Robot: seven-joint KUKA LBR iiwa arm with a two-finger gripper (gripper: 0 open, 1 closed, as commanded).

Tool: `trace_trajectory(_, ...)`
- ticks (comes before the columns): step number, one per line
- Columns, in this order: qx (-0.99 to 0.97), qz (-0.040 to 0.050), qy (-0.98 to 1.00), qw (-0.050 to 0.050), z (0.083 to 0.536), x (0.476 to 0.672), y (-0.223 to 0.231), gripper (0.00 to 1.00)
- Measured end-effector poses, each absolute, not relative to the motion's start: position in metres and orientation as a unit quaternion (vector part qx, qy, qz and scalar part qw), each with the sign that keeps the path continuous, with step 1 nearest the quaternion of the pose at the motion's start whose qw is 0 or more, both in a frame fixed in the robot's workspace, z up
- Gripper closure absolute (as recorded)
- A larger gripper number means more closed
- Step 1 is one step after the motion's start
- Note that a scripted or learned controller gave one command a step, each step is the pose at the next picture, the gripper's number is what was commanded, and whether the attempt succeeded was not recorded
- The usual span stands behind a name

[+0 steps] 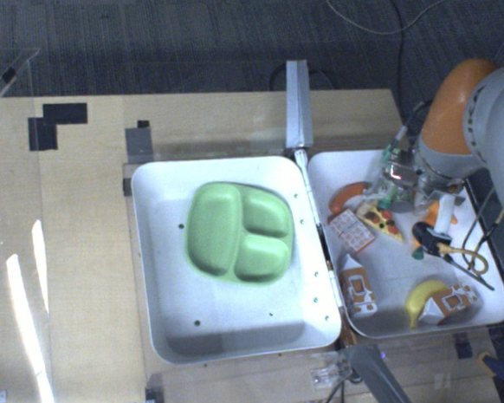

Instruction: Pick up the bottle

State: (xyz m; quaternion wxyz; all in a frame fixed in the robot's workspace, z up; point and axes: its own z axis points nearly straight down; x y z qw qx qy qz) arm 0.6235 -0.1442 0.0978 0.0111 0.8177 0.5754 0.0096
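Note:
A small white bottle with a brown label (356, 289) lies on its side near the front left corner of the right bin (502, 307). My gripper (396, 183) hangs over the back middle of that bin, well behind the bottle and to its right. It points down at a cluster of colourful items (380, 221). Nothing shows held in it.
The left bin (153, 273) holds a green divided plate (239, 232). In the right bin lie an orange item (347, 196), a red-patterned card (350, 229), a banana (424, 296) and a brown-and-white pack (454, 303). A metal divider (298, 114) stands between the bins at the back.

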Motion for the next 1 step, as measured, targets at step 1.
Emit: trace_trajectory(1, 0.767, 0.0083, 0.642, -0.011, 0.0951, 0.6589, -0.1727, 0.0)
